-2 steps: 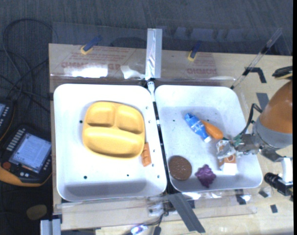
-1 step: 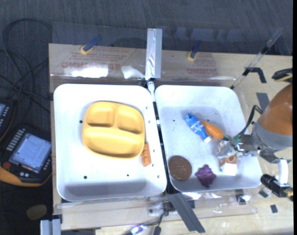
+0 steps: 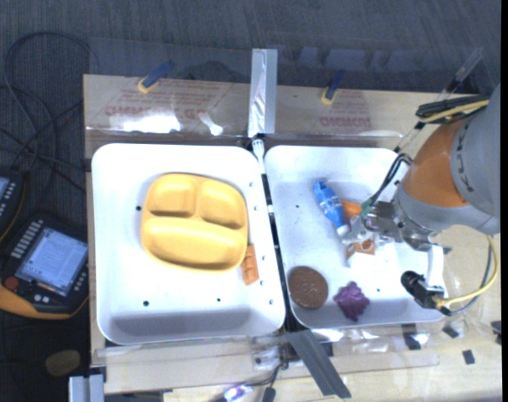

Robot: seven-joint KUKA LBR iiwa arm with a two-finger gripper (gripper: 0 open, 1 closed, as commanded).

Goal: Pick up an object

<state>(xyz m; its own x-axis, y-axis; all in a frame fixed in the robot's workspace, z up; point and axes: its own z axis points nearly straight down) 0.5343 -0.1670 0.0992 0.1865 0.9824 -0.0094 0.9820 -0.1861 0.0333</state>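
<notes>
Here the two-finger pincer (image 3: 360, 238) at the end of the grey arm with the orange band (image 3: 444, 184) is lowered into the right-hand shallow white bin (image 3: 379, 159), reaching in from the right. Its tips sit low over the bin floor by a small brown-and-white scrap-like object (image 3: 364, 244), which lies right at them; whether that piece is actually pinched between the fingers, and how wide they stand, cannot be told from this slant, since the wrist housing and cables crowd the spot.

Just beside the pincer, up and to the left, a small blue tube-shaped bottle (image 3: 327, 201) lies tilted on the bin floor, with a small orange piece (image 3: 352, 208) touching or nearly touching its lower end. Toward the front wall of the same bin rest a round flat brown disc (image 3: 307, 286) and, near it on the right, a crumpled purple lump (image 3: 351, 299), the two apart from each other.

Across the divider, the left-hand shallow white bin (image 3: 120, 308) holds a large yellow plastic compartment tray (image 3: 194, 220) lying flat, with a small orange carrot-like piece (image 3: 250, 265) just beside its lower right corner, against the bin's right wall.
</notes>
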